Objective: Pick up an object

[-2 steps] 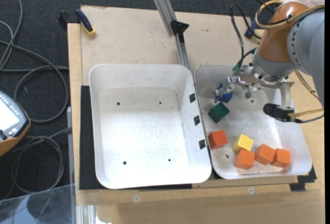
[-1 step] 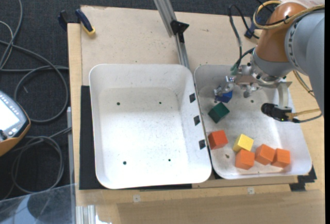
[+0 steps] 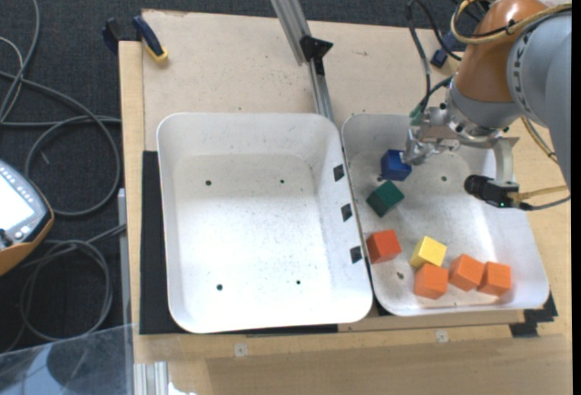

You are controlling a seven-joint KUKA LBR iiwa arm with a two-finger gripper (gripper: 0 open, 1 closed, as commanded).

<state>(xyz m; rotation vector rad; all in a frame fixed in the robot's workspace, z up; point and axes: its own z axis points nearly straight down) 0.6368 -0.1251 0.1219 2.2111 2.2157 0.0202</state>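
Note:
In the right bin [image 3: 508, 230], my gripper [image 3: 418, 151] hangs low over the back left part, on the end of the grey arm with the orange band. A blue block [image 3: 395, 165] lies right at the gripper's lower left side, touching it or nearly so. Just in front of the blue block sits a dark green block [image 3: 386, 198]. Nearer the front lie a red-orange block [image 3: 384, 245], a yellow block [image 3: 429, 251] and three orange blocks [image 3: 466, 275] in a row.
The left bin [image 3: 182, 230] stands beside the right one, their walls meeting in the middle. A slanted metal bar [image 3: 290, 12] rises from the bench behind the bins. Cables [image 3: 495, 193] trail off the arm on the right.

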